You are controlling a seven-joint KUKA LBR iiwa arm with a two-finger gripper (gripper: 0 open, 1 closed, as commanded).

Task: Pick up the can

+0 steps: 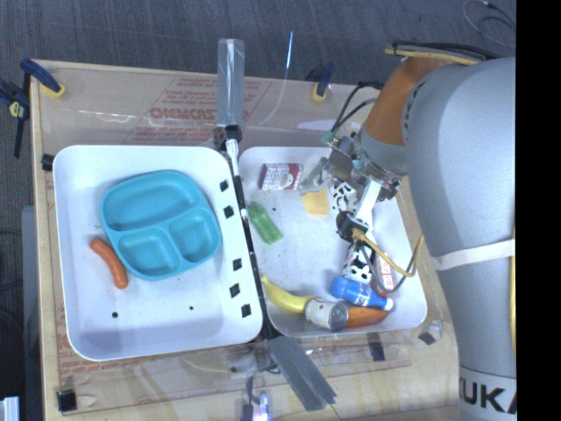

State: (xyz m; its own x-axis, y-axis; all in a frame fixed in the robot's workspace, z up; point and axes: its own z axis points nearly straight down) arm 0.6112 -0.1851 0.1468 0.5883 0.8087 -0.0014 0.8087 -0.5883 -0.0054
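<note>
The can [280,177], red and white, lies on its side at the back of the right bin [298,253], close to the divider. My gripper [340,182] hangs over the back right of that bin, to the right of the can and apart from it. A yellow block [316,203] sits between them, just in front. Nothing shows in the gripper's grasp.
A green piece [265,224] lies left of centre in the right bin. Along its front are a banana [285,296], a silver-capped jar [331,314], a blue bottle [359,293] and an orange carrot [366,317]. The left bin [79,305] holds a blue divided plate [160,223] and a sausage [110,262].
</note>
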